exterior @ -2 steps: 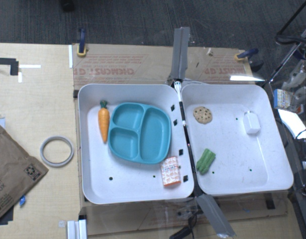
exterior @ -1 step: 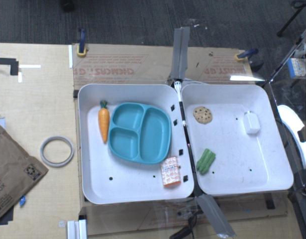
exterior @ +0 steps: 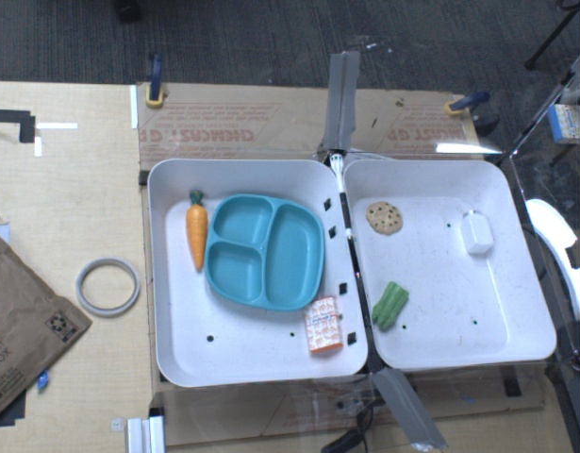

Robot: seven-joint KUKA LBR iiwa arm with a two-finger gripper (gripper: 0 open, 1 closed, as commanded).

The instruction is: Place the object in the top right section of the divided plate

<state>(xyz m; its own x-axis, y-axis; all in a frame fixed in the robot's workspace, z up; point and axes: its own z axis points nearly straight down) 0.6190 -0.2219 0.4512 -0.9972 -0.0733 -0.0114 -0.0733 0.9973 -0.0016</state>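
Two shallow white bins side by side on the desk (exterior: 63,196), left bin (exterior: 162,281) and right bin (exterior: 516,338), meeting along a shared middle edge. In the left bin, a teal divided plate (exterior: 266,251), lying flat near the centre, split into two smaller sections on its left side and one long section on its right. Just beside the plate's left rim, an orange carrot (exterior: 196,234), green top pointing toward the far wall of the bin, close to the plate but apparently not touching it. Near the plate's lower right corner, a small red-and-white packet (exterior: 323,326), resting on the bin floor close to the middle edge. In the right bin, a round cookie (exterior: 385,218) near the far left corner, a green pod-like piece (exterior: 389,305) nearer the front left, and a small white block (exterior: 476,233) toward the right wall, all three well apart from each other and from the plate. Cannot tell which of these loose pieces counts as the task's object; every one of them on a bin floor, outside the plate. Cannot tell whether the gripper is released or clenched, nor how any piece lies relative to it. Left of the bins on the desk, a ring of tape (exterior: 85,286) and part of a brown cardboard box (exterior: 21,319).
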